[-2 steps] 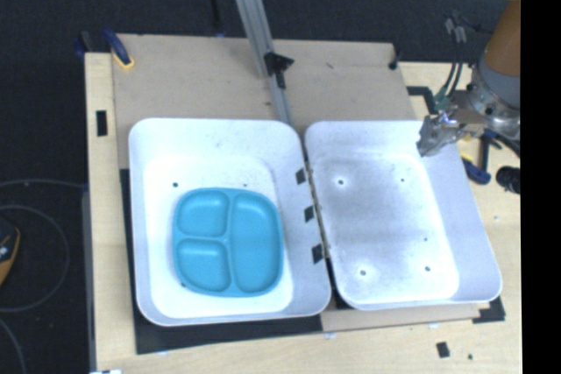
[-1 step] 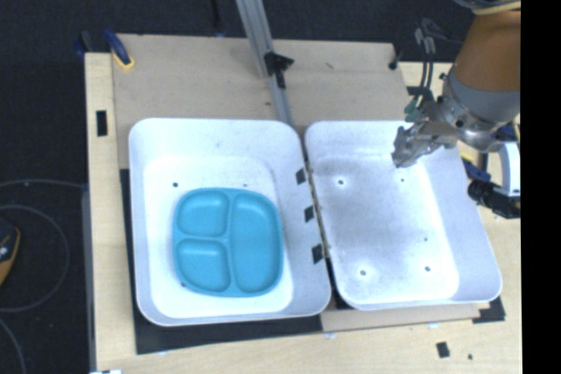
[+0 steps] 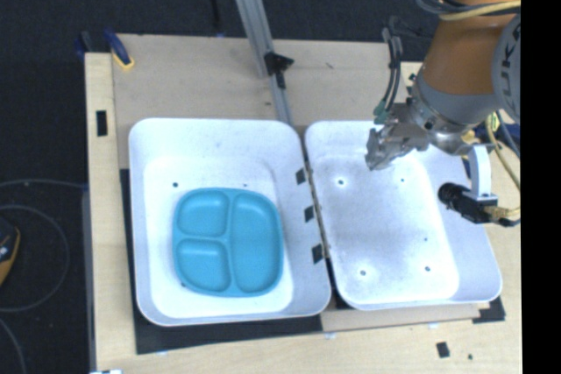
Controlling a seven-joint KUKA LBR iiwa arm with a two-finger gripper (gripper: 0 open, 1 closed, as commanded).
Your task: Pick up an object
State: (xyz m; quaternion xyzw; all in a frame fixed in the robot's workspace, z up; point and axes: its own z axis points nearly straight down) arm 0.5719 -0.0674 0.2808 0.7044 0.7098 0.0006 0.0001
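Blue plate with three compartments, lying flat in the left bin, toward its front, close to the front wall. Well apart from it, gripper over the right bin, near the back wall, pointing down and to the left. Cannot tell the gripper's state. Grey arm with orange band reaching in from the right, above the back right corner. Much bare white floor under and in front of the gripper. Both bins side by side on the desk, inner walls touching.

bench — pale wood | on it: left bin, right bin — side by side
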